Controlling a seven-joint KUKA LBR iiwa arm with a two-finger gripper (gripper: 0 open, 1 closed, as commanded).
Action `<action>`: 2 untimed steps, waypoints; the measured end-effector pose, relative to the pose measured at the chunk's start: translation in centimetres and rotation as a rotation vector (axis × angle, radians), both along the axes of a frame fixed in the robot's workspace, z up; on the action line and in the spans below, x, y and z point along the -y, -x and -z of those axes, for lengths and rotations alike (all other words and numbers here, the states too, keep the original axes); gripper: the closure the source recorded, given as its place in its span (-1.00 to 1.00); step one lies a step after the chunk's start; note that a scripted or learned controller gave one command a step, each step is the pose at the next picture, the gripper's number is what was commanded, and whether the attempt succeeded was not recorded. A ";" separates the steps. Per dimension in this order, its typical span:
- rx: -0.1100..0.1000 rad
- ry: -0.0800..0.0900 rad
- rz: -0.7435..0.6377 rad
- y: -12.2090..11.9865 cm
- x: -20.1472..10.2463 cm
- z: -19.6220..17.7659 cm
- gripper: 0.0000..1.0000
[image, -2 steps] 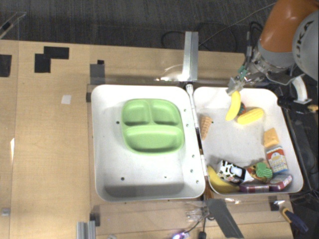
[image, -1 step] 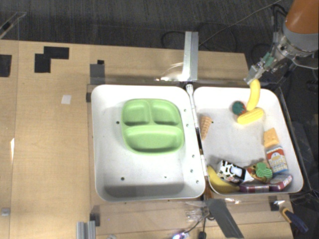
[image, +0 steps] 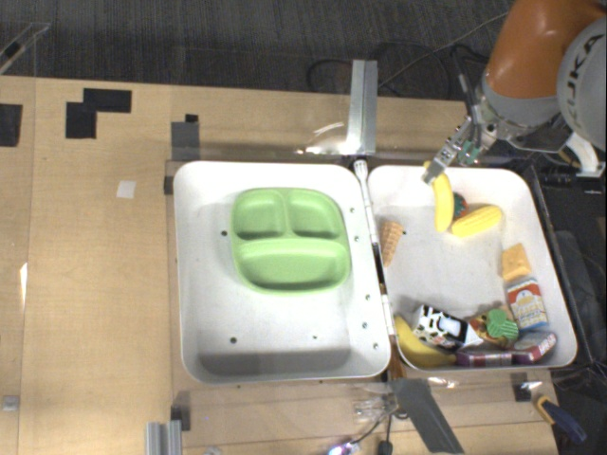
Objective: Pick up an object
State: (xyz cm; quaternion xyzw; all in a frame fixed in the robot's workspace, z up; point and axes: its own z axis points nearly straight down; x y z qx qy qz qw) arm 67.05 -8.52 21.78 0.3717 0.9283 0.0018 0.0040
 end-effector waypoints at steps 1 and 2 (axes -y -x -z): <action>-0.001 -0.001 0.069 3.2 -3.2 1.4 1.00; -0.003 -0.003 0.426 4.4 -3.4 3.2 1.00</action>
